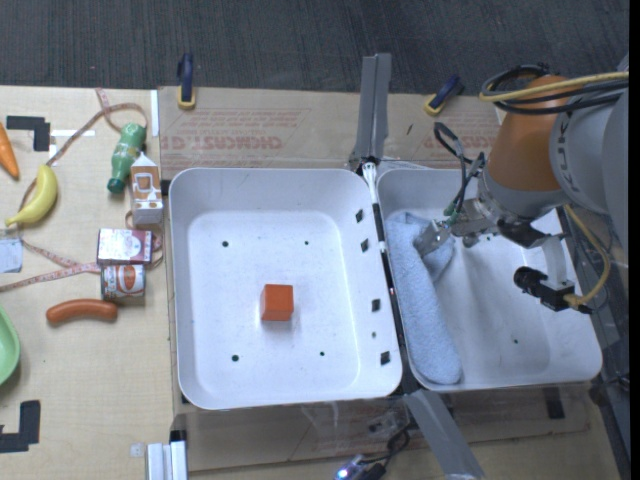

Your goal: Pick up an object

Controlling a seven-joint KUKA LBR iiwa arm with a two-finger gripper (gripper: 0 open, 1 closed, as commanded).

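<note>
Orange block point(278, 302) lies well left of end effector point(437, 240).

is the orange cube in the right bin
No, the small orange cube sits near the middle of the left white bin, while the right white bin holds a light blue folded cloth.

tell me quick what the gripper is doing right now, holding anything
gripper: down in the right bin at the upper end of the pale blue cloth; open or shut cannot be told, and no grasp shows.

Even bright overhead light, white bins point(200, 368) slightly washed out, soft faint shadows, mild overall softness, dark floor point(250, 18) at top
</note>
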